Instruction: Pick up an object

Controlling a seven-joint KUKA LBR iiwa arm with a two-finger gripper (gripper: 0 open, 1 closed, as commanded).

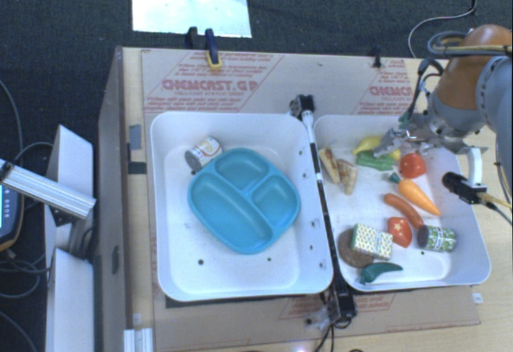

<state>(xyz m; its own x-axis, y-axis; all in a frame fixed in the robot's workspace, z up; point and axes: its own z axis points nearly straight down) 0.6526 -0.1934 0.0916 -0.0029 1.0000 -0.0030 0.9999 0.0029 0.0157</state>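
Carrot point(415, 195), smooth, long and orange, points its thin tip toward five o'clock. Tool point(398, 139) sits at its eleven o'clock; whether it is spread or pressed together, I cannot tell.

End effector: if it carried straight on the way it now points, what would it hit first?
The end effector points left and down into the right bin. It would likely meet the green pepper beside the banana first, though depth is unclear.

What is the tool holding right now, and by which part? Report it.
Cannot be told. The tool sits low over the right bin, at the yellow and green toy food near its back edge; no object is seen between its tips.
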